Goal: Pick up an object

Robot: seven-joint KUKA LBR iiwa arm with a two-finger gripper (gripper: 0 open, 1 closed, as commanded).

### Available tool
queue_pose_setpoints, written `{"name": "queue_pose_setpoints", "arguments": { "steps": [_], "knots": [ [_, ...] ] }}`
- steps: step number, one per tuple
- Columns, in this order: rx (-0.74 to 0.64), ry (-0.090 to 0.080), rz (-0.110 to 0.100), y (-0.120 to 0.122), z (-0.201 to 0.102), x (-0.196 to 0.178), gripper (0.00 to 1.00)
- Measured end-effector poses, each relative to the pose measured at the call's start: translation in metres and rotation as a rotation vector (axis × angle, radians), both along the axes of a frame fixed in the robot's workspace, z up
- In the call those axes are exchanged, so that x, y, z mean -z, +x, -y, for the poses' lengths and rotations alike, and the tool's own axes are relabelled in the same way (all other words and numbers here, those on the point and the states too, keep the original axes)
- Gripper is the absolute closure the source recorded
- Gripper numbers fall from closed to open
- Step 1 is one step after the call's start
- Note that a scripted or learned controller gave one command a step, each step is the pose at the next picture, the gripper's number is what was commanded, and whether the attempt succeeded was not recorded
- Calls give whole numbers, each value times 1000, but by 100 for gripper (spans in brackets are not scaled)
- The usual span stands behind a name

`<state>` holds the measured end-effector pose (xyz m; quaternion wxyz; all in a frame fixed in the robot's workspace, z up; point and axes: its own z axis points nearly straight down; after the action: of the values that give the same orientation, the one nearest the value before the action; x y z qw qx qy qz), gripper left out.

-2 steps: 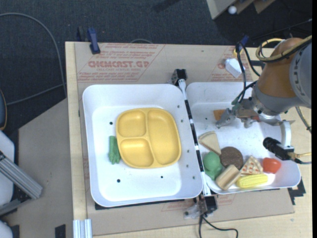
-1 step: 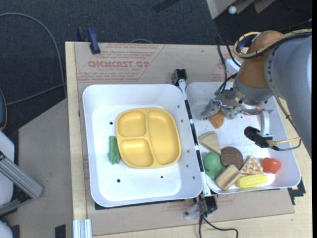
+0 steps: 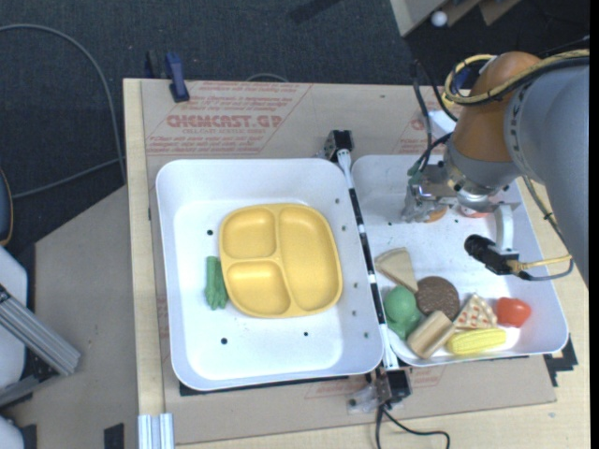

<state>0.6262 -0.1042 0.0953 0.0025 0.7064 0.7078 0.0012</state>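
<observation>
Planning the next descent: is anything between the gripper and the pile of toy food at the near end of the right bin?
Nothing visible. The gripper sits at the far end of the right bin; bare bin floor separates it from the bread wedge and brown cookie.

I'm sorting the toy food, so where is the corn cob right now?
The corn cob lies in the right bin, at its front edge, just below the pizza slice and beside the tomato.
</observation>
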Motion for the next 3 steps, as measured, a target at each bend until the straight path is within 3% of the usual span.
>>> {"name": "queue_pose_setpoints", "arguments": {
  "steps": [1,2,3],
  "knots": [
    [3,-1,-2,-40,78,-111,100],
    [2,1,-4,-40,77,-110,0],
    [1,3,-6,7,61,11,0]
  ]
}}
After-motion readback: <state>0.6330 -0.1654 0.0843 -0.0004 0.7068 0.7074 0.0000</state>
